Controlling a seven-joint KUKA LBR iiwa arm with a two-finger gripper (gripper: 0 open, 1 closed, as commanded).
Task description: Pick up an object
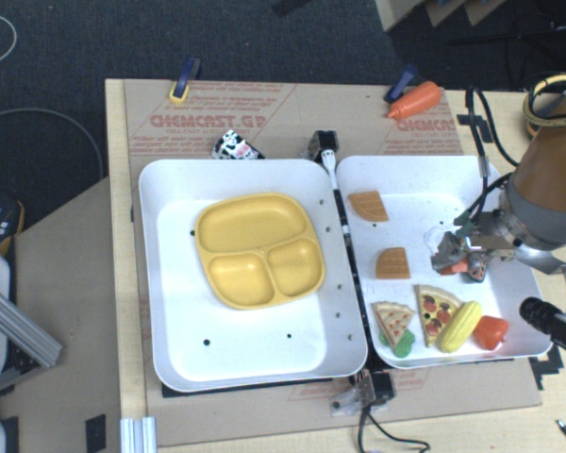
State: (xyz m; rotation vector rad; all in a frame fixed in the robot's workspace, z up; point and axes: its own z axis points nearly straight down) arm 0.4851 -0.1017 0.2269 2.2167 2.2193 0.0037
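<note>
Plastic toy food fills the right bin (424,182) on my feed, a shallow white tray with rounded corners and a smooth matte floor. Near its far left sits a flat tan piece shaped like a toast slice (367,206), and a second, squarer toast piece (392,264) lies nearer the middle. Along the near edge I see two wedge-shaped pizza slices side by side: the left pizza slice (391,321) with a green lump (403,343) at its tip, the right pizza slice (437,311) dotted with red. Just beside that lies a glossy yellow corn cob (460,325), tilted, and a red tomato-like piece (491,332) touches its right end.

The left bin (170,253) holds one thing: a yellow divided plate (259,249), smooth plastic, with one long compartment and two small ones.

The pincer (460,258) hangs low over the right bin's middle right, grey metal with black cables looping above it. Something small and orange-red (474,270) shows at its tips; it may be between the fingers, but I cannot tell from this slant, nor whether the pincer is wide or narrow.

On the brown board surface (264,111) beyond the bins lie an orange carrot toy (415,100), a black-and-white cow-patterned toy (234,145) and a yellow-tipped blue clamp (182,83).
</note>
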